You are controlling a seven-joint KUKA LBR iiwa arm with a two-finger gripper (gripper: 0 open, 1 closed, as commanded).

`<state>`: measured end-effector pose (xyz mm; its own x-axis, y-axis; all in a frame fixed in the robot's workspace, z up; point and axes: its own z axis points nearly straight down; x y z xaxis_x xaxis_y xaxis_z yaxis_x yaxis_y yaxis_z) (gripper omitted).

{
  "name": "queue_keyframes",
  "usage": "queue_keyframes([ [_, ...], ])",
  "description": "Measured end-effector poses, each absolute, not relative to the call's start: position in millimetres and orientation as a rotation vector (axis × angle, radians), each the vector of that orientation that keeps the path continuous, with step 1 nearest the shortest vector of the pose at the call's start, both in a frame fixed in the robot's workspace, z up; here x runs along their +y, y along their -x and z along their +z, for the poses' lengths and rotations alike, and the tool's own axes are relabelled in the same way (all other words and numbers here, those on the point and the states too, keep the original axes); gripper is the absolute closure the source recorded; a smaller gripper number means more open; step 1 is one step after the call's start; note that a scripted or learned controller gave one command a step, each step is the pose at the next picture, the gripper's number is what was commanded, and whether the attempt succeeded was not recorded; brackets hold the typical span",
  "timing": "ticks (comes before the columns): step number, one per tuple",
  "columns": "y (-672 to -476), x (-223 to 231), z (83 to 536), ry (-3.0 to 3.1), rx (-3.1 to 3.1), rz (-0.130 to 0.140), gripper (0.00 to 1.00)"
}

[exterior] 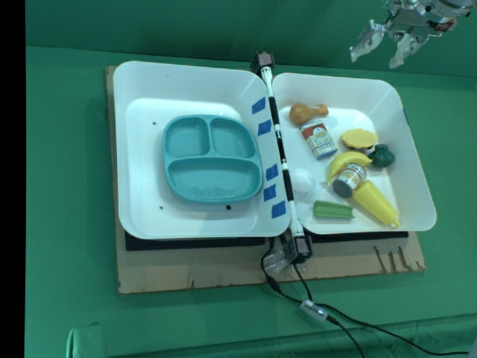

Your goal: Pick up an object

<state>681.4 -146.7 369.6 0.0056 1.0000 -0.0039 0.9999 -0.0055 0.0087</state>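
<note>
Tool [380,48] is hanging wide open, empty, above worktop's far right corner; yellow cone [376,202] probably light, stiff plastic, slippery; grip at mid-body.

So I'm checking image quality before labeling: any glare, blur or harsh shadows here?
Camera view: lighting is even and soft; the right bin shows mild sheen, no blown-out glare; the teal plate is sharp; the tool at the top right looks slightly soft; shadows under the food items are faint.
</note>
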Motion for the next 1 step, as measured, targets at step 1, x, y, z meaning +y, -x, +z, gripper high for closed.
queue_keyframes([
  [1,-641.5,-137.0,330.5,-2.223,2.205,0.002,0.0],
])
